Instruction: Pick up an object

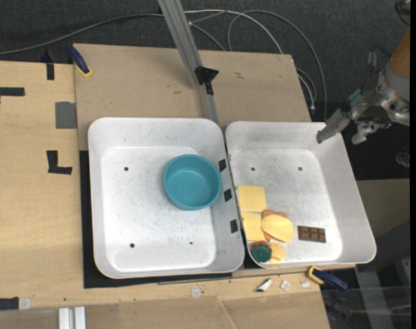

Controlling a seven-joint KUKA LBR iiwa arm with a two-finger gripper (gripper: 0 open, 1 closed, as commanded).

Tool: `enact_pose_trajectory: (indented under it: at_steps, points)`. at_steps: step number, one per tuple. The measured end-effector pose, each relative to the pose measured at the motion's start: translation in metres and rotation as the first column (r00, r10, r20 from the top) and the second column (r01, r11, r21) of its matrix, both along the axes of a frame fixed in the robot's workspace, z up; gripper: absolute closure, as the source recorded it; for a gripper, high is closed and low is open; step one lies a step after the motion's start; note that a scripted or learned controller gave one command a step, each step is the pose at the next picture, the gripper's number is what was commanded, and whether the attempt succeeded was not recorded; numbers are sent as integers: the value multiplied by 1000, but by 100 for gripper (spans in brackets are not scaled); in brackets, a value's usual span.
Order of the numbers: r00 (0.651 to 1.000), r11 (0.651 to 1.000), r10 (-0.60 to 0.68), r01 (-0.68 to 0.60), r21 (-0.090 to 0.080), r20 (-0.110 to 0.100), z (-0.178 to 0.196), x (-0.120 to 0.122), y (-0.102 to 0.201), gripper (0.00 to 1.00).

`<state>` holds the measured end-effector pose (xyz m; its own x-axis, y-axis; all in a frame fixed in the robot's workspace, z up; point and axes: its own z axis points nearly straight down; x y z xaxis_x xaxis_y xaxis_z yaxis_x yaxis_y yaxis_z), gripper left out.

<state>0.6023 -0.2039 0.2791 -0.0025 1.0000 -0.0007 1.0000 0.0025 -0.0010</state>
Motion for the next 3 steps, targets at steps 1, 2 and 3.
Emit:
enact_pose_trajectory:
  at_steps: [1,2,3]
  points:
    - [1000,1000,-1,1,0,0,0,0,0,0]
    - [1000,1000,0,0,0,-4,-48,8,2,0]
    - [1000,1000,0,0,1,-5,-97,13,9,0]
